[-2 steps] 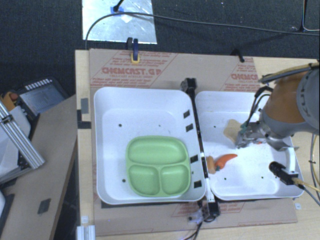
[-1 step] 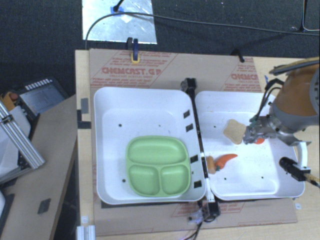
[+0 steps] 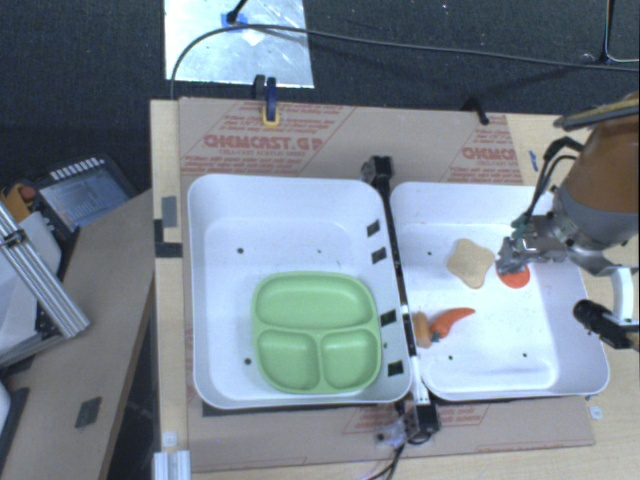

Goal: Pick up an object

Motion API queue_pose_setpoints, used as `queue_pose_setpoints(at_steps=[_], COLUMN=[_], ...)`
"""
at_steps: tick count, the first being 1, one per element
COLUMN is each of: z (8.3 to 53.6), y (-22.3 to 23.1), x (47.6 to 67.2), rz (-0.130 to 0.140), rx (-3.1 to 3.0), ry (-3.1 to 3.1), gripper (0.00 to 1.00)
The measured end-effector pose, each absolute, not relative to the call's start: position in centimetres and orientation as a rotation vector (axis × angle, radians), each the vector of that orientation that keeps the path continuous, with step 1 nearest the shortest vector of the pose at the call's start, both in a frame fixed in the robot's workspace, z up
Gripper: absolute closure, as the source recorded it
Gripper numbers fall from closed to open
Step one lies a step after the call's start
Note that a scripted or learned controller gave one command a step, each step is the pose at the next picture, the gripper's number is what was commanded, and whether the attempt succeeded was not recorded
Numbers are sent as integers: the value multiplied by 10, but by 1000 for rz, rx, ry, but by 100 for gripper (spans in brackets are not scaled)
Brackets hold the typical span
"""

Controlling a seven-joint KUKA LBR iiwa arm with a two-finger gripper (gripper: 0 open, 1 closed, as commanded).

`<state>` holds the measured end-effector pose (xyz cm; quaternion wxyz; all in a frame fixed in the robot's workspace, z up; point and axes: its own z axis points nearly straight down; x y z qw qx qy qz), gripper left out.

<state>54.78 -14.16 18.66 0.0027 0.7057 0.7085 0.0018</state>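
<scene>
Two shallow white plastic bins are seen side by side on a bench covered with brown printed cardboard (image 3: 330, 128). The left bin (image 3: 215, 268) holds a pale green plastic plate with three compartments (image 3: 317, 330), lying flat toward the near side. The right bin (image 3: 575, 368) holds three small things. A beige, roughly rounded soft piece like a slice of bread (image 3: 469, 263) lies near the middle of the bin. Just to its right, a flat red round piece (image 3: 516, 278) is partly covered by the gripper. Nearer and further left, close to the divide between the bins, an orange carrot-shaped toy (image 3: 450, 319) lies tilted, with a small brownish piece (image 3: 421, 329) touching its left end.

The grey arm with its orange band (image 3: 605, 173) is seen reaching in from the right, and its two-finger gripper (image 3: 514, 258) is lowered over the far right part of the right bin, directly above the red round piece and just beside the beige piece. Whether anything is gripped cannot be told, and the gripper's state cannot be made out at this angle.

A black clamp (image 3: 381, 168) sits at the far end of the seam between the bins.
</scene>
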Motion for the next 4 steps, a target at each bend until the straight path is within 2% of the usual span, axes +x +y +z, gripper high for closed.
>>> queue_pose_setpoints(at_steps=[1,2,4], z=[232,236,242], y=[-142,-95,1], x=[550,540,539], rz=[6,4,5], rx=[2212,2211,2210], ry=[2222,2232,2233], gripper=[100,100,100])
